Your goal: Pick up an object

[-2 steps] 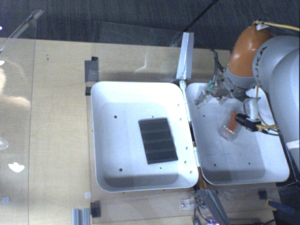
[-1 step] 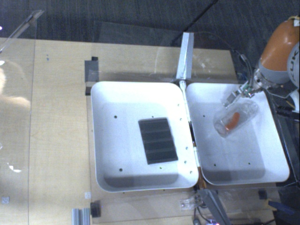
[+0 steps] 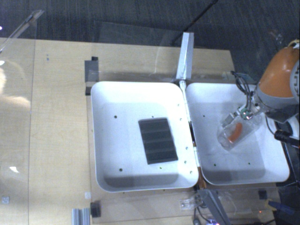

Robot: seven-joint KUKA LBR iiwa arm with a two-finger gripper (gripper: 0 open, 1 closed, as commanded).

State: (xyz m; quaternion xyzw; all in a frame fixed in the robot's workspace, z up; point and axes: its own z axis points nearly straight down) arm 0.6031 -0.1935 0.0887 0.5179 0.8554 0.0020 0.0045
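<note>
- A clear plastic object with an orange piece inside [image 3: 233,133] is seen directly below the two-finger gripper [image 3: 244,114], its long axis pointing toward it.
- The gripper's state cannot be told.

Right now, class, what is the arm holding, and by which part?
Cannot be told: the end effector sits over a clear object in the right bin, but no grip is visible.

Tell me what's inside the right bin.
In the right bin, a clear plastic object with an orange piece inside sits beneath the gripper. The arm covers the bin's far right corner, so anything there is hidden.
</note>
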